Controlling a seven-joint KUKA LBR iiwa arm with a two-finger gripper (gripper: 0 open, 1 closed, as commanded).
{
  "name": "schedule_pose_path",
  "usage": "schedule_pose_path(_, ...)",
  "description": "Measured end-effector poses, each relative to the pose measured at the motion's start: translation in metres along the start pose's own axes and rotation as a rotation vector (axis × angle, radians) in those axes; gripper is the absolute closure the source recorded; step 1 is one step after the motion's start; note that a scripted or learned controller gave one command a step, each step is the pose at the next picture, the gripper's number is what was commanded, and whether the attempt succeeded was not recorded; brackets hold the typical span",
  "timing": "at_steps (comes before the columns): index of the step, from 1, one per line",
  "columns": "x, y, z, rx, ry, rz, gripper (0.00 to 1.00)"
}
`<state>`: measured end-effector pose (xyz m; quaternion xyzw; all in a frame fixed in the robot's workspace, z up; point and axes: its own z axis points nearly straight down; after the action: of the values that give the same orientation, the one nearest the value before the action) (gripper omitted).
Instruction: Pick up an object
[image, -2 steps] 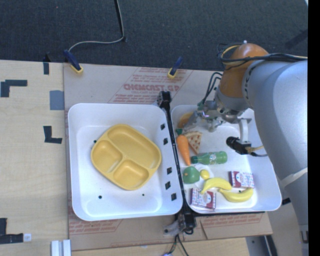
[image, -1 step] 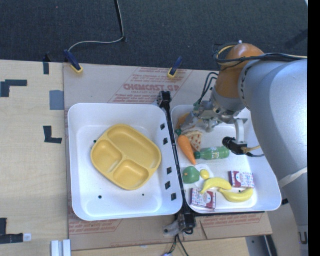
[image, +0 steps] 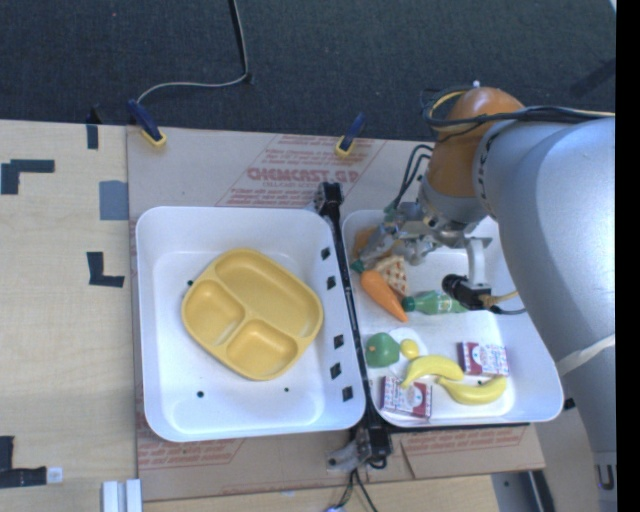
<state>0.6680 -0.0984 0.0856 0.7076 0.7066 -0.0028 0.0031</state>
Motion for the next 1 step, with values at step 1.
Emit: schedule_pose_path(1,0.0014,0.0002,-0.0097,0.001,0.002,-0.002,1.0)
